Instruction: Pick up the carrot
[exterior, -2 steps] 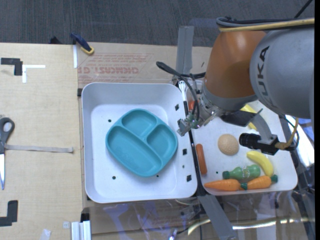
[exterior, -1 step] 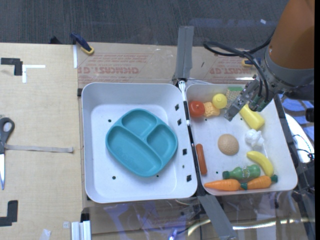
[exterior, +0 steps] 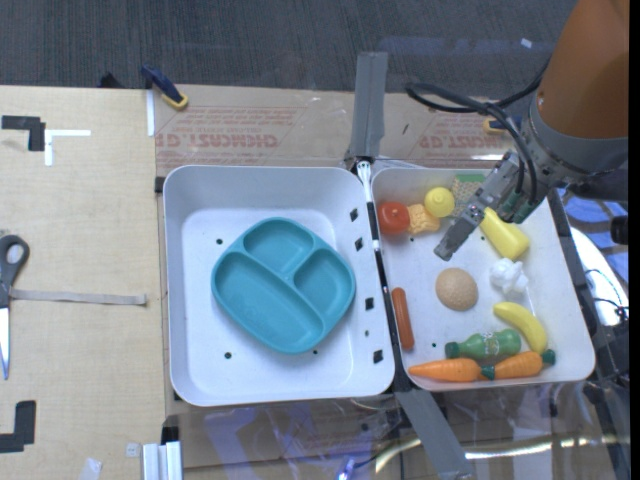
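Hovering hand (exterior: 462, 230) hangs over the right white plastic bin (exterior: 570, 298), beside a yellow bottle (exterior: 502, 234); whether it is spread, one cannot tell. The orange plastic carrot (exterior: 447, 370) lies apart, against the bin's near wall.
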Robot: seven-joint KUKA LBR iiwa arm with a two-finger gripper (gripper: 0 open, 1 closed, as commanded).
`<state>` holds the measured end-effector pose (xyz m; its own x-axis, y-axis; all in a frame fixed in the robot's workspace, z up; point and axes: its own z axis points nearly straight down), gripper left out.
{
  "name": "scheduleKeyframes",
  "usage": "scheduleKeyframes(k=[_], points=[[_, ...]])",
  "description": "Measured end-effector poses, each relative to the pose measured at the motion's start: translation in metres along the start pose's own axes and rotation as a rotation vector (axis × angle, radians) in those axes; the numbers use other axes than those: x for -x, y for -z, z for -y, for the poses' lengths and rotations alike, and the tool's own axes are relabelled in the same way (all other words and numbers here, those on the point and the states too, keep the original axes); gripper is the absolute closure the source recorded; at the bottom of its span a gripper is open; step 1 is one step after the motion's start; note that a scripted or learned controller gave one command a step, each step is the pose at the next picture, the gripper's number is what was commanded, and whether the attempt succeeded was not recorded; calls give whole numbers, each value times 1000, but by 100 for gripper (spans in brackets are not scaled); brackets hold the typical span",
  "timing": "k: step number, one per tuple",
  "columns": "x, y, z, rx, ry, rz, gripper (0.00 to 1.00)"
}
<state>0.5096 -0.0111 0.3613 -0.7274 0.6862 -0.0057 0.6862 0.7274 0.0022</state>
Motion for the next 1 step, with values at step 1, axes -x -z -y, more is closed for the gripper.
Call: scheduleKeyframes(k=[1], points=[[-42,-165,2,-1,99,-4,0]])
